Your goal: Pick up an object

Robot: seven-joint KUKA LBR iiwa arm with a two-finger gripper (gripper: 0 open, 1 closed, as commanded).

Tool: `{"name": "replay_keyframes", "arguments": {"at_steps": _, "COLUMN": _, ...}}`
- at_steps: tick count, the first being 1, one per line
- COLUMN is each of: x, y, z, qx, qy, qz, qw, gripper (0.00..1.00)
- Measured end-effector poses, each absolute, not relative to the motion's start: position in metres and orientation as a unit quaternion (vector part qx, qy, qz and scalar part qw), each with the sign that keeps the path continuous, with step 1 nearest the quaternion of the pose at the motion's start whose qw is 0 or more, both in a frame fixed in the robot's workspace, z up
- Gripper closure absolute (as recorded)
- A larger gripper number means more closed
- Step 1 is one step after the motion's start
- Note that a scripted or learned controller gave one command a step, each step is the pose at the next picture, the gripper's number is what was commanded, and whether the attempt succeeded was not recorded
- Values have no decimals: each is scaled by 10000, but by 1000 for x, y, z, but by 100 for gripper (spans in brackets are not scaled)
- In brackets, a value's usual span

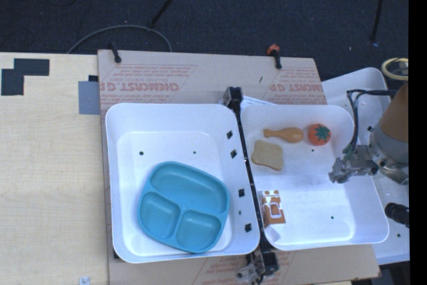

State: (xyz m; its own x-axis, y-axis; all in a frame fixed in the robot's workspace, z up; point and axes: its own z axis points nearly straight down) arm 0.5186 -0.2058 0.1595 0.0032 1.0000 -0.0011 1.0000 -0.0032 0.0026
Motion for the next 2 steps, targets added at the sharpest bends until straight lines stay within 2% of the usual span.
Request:
{"name": "replay_keyframes", "arguments": {"at_steps": 1, "x": 520, "y": -207, "z": 213, "qx": 7065, "qy": 7077, "qz": 8, "qw": 16, "gripper": 100}}
{"name": "replay_keyframes", "arguments": {"at_steps": 2, "x": 529, "y": -161, "z": 206, "qx": 7055, "qy": 7087, "qz": 1, "qw": -19, "gripper": 100}}
